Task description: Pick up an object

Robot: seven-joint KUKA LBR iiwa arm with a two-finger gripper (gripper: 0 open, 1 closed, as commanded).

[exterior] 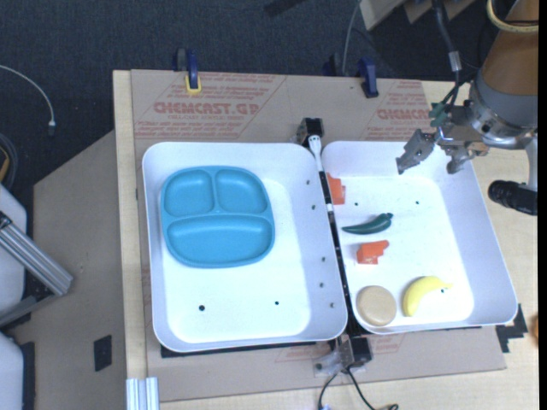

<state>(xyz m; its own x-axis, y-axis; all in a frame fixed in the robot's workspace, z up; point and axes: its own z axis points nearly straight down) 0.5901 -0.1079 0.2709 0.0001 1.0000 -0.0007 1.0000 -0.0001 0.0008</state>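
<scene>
**Gripper open over right bin, nothing held**

Candidates all sit in the right bin [479, 220]. Green pepper-shaped piece [369, 224]: dark green, curved, glossy, lying flat near the bin's middle-left. Small red-orange block [372, 251] just below it, close but apart. Orange piece [335, 190] against the left wall, above the pepper. Tan round disc [375, 304] and yellow banana-like piece [424, 294] side by side near the front edge; can't tell if they touch.

Gripper [434, 158] is at the right bin's upper part, near the back rim. Fingers [414, 155] are spread apart, open, with only white bin floor showing between them. Not touching any object as far as I can see; contact with the bin floor itself can't be judged from this angle.

Relative layout: pepper is below-left of the gripper in view, apart from it. Orange piece is further left. Disc and banana are well apart from it, toward the front.

Left bin [291, 297] holds a blue three-compartment plate [218, 216], lying flat, upper-left area.
</scene>
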